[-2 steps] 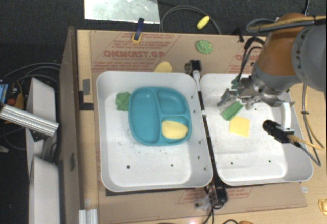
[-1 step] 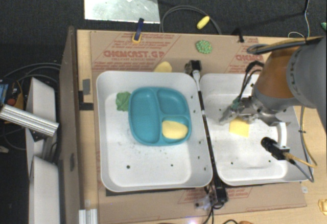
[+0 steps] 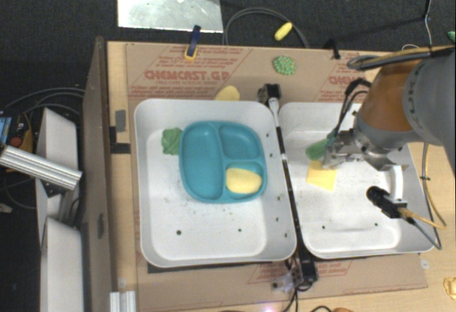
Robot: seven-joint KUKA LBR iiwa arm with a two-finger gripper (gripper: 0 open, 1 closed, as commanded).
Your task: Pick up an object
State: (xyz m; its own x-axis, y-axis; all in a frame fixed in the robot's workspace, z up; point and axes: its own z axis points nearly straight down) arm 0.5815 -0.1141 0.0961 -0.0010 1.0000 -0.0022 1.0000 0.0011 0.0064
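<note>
1. While the gripper (image 3: 333, 154) hung low in the right bin (image 3: 356, 236), you could not tell whether it was released or clenched; the wrist hid it.
2. Your likely targets, a yellow block (image 3: 321, 178) and a green piece (image 3: 315, 150), lay just left of it, close together, so a descent risked catching both or nudging one away.
3. Over in the left bin (image 3: 206, 243), the blue tray (image 3: 214, 161) with its yellow lump (image 3: 243, 180) sat well apart, safe from contact.
</note>
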